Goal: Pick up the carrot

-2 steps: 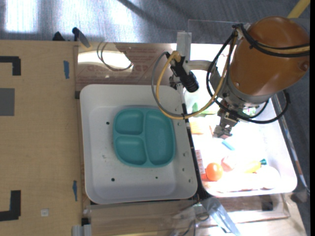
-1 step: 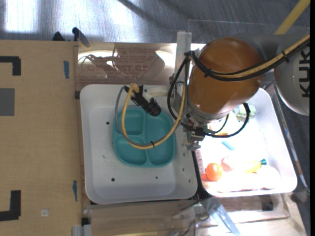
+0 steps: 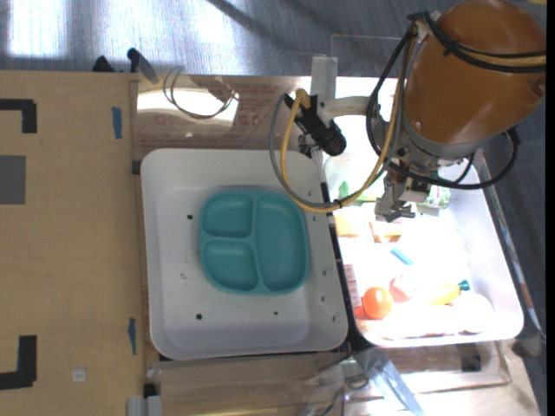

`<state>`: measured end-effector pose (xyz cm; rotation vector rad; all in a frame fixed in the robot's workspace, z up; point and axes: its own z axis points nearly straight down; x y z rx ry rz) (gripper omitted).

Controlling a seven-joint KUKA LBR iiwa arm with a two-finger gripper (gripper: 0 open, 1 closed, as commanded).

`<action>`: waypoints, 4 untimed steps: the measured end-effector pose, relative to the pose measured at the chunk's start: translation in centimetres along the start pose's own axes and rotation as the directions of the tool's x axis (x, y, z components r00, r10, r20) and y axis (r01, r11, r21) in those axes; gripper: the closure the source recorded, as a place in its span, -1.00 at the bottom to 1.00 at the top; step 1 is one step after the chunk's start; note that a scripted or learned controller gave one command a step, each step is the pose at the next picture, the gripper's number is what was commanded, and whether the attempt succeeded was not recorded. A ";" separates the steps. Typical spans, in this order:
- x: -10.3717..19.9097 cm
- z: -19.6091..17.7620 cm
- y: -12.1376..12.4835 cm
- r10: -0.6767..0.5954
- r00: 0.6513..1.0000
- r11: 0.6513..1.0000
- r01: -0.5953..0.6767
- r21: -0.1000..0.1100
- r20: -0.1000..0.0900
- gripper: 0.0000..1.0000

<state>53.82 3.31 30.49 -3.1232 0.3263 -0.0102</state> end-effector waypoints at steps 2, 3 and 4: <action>-3.5 8.9 -4.1 0.022 1.000 1.000 -0.022 0.004 0.010 1.00; -3.5 8.0 -4.3 0.024 1.000 1.000 -0.024 0.009 0.011 1.00; -3.5 7.0 -4.6 0.025 1.000 1.000 -0.025 0.014 0.012 1.00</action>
